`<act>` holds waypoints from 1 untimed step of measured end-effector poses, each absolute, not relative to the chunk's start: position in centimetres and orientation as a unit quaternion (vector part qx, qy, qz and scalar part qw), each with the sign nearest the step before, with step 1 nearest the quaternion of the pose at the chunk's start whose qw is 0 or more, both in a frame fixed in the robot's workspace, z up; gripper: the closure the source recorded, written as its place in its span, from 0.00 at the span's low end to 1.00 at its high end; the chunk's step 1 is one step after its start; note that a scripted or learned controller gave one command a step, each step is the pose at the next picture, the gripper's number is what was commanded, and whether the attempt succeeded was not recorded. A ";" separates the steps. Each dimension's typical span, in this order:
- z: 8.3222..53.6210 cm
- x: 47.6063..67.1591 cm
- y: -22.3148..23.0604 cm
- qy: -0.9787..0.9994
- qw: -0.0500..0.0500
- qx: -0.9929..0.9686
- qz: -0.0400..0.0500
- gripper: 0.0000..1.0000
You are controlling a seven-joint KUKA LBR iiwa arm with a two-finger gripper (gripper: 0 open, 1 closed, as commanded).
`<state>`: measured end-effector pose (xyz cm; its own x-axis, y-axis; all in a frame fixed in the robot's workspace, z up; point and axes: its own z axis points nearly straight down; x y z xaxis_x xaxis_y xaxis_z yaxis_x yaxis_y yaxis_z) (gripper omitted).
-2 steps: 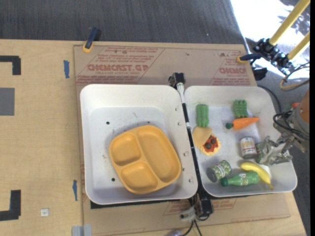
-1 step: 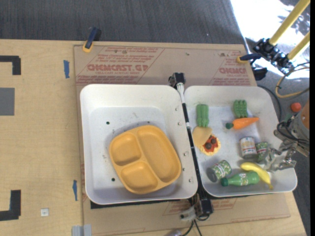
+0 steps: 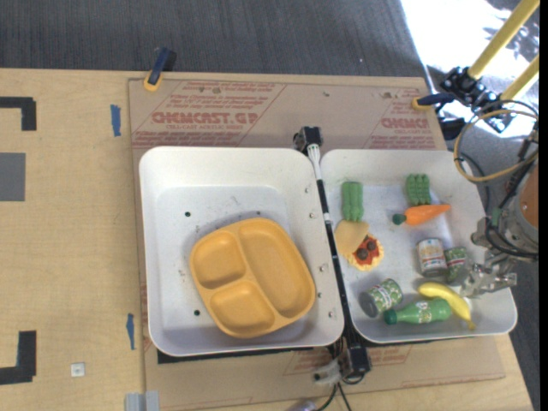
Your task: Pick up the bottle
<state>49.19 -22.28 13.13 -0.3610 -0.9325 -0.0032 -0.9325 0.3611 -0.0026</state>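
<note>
step: reach | target: green plastic bottle lying flat, touching yellow banana | claw: state unclear | advice: grip across body, avoid banana, lift straight.

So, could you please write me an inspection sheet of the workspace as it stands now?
Surface: two white bins side by side, left bin and right bin, on a cardboard sheet over the bench.
Job's things: green bottle lying on its side at the right bin's near edge.
Clutter: yellow divided plate in the left bin; in the right bin banana, carrot, pizza slice, two cans.
Grippers: gripper over the right bin's right edge, beside the banana; holds nothing seen.
Cables: dark loops at right.
Surroundings: grey carpet.
</note>
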 end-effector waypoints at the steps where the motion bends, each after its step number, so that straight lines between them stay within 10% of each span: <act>1: 11.9 48.0 -22.3 0.717 0.001 -0.697 0.001 1.00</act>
<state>47.98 -22.28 11.94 -0.0279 -0.9996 -0.0024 -0.9996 0.0279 -0.0001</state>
